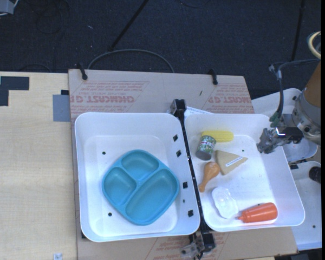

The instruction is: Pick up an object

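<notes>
The right bin (281, 161) holds a yellow corn cob (218, 136), a small green-labelled can (206, 146), a tan cheese wedge (230, 161), an orange-brown drumstick (208, 174), a white lumpy piece (225, 202) and an orange carrot (258, 213). My gripper (267, 141) hangs at that bin's right rim, to the right of the cheese wedge, with no object seen between its fingers.
The left bin (89, 140) carries a blue divided plate (140, 186). A black divider with clips (185, 167) runs between the bins. Cardboard lies under both bins, and a wooden bench top extends to the left.
</notes>
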Robot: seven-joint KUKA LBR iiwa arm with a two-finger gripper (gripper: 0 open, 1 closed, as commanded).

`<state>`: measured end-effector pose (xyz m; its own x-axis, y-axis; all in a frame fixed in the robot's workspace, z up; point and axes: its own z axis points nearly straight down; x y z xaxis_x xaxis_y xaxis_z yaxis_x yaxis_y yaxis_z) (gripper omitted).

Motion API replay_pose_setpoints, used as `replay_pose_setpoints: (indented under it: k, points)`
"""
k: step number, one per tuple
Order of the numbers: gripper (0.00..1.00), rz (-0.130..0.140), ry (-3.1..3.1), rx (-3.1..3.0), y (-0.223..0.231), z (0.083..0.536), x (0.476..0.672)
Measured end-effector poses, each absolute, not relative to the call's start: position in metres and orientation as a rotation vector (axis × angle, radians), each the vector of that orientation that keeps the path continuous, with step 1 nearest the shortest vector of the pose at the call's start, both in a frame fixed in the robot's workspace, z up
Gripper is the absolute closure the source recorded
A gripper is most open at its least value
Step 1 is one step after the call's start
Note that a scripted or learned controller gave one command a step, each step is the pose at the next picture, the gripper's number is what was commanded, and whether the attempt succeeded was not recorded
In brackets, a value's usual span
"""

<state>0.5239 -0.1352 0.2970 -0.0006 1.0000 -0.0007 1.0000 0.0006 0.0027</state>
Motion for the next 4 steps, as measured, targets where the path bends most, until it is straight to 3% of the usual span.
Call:
replay_pose_setpoints:
  k: [4]
  points:
    - [1.00, -0.006, 2.230, 2.221, 0.063, 0.254, 0.580]
